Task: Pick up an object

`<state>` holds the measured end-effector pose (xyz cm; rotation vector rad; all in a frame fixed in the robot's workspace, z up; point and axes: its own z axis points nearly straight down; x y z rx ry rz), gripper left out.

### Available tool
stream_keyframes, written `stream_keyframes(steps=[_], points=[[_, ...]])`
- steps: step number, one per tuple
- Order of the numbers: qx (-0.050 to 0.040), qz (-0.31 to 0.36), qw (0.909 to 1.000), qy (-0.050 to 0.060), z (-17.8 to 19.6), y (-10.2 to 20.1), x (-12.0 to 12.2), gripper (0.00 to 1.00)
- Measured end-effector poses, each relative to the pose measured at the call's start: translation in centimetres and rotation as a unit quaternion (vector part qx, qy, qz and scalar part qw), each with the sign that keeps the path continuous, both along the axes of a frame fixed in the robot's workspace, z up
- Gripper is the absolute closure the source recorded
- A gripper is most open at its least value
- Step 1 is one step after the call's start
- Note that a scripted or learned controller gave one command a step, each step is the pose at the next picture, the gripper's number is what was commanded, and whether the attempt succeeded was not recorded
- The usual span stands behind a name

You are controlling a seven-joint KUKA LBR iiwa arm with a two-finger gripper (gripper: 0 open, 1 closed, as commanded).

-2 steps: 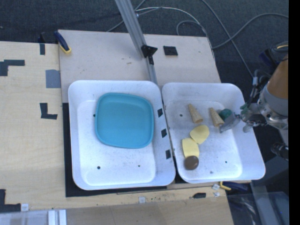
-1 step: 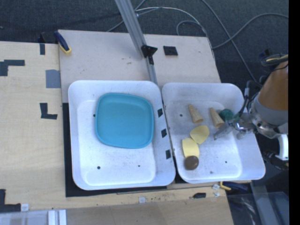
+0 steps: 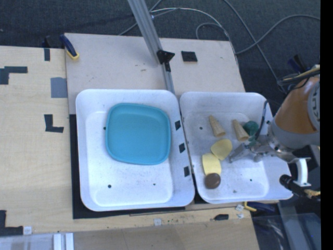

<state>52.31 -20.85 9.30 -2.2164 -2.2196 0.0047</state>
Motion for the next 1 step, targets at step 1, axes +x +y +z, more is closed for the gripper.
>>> stream_keyframes(steps=[1], points=[[-0.0002, 0.001, 1.0, -0.001, 1.06, 0.02, 0.09, 1.0]])
